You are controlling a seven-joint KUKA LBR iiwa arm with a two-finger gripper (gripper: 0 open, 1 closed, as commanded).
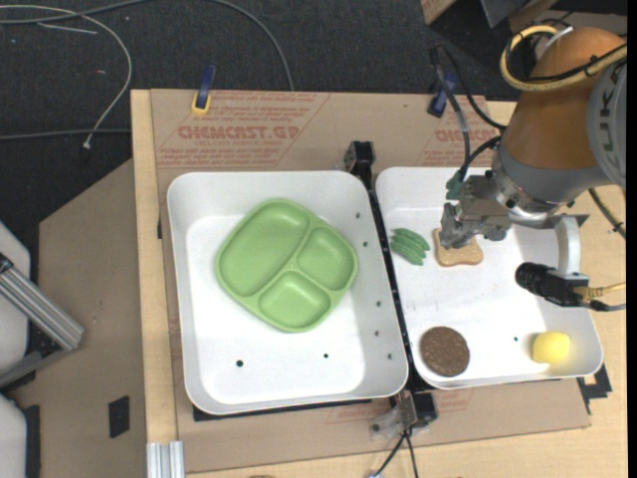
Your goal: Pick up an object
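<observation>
Gripper (460, 239) down over the tan biscuit (460, 257) — right bin (498, 371).
Whether the biscuit is grasped cannot be told; green leaf (409, 245) just left of the biscuit.

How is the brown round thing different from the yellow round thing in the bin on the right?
The brown disc is dark, flat and wide; the yellow ball is bright, rounded and smaller across. The brown disc lies near the right bin's front left corner, and the yellow ball sits toward its front right corner. Both rest in the same bin, apart from each other and away from the gripper.
</observation>
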